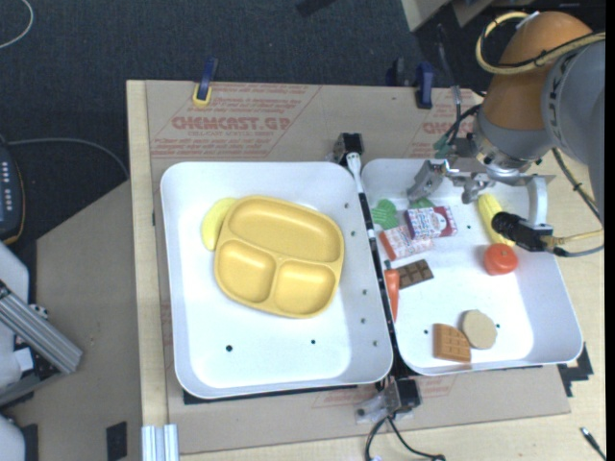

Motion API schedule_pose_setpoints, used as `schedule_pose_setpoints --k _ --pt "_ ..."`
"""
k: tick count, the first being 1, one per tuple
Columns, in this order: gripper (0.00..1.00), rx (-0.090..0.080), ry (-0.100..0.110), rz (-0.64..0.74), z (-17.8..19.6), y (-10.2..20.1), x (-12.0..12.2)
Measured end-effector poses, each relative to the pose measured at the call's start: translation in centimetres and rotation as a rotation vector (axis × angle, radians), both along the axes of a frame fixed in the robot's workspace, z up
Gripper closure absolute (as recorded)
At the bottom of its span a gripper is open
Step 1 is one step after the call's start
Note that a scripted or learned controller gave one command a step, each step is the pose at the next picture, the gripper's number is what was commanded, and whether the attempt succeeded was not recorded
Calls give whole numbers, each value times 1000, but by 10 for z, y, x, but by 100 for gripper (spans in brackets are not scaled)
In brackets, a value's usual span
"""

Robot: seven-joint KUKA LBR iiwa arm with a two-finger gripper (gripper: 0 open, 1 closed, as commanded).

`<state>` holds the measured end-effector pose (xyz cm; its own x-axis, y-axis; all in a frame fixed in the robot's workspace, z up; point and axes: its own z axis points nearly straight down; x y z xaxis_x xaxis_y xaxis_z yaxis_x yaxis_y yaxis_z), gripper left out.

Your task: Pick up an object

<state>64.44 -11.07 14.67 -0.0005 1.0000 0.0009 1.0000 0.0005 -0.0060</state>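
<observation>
My gripper (445, 186) hangs open over the far part of the right bin (553, 320), its fingers spread with nothing between them. Just below it lies a red and white pouch (429, 223). A green piece (385, 211) is to the pouch's left and an orange-red packet (392, 244) in front of that. A brown chocolate bar (415, 274) and an orange stick (392, 293) lie near the bin's left wall. A red tomato (500, 258) rests toward the right. A waffle (450, 342) and a round beige cookie (479, 329) sit at the near side.
The left bin (192, 334) holds a yellow divided plate (279, 254) with a yellow piece (214, 222) sticking out from under its left edge. A small yellow object (489, 204) lies by the gripper's right side. The divider between the bins (370, 257) runs close to the packet.
</observation>
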Motion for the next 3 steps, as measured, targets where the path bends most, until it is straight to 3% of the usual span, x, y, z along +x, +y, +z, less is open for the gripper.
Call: schedule_pose_setpoints --k 1,2,3 --pt "0 -1 -2 -1 -62 -2 -3" --pt "0 0 -4 -1 -62 -2 -3" --pt "100 -1 -7 -2 -50 -2 -2"
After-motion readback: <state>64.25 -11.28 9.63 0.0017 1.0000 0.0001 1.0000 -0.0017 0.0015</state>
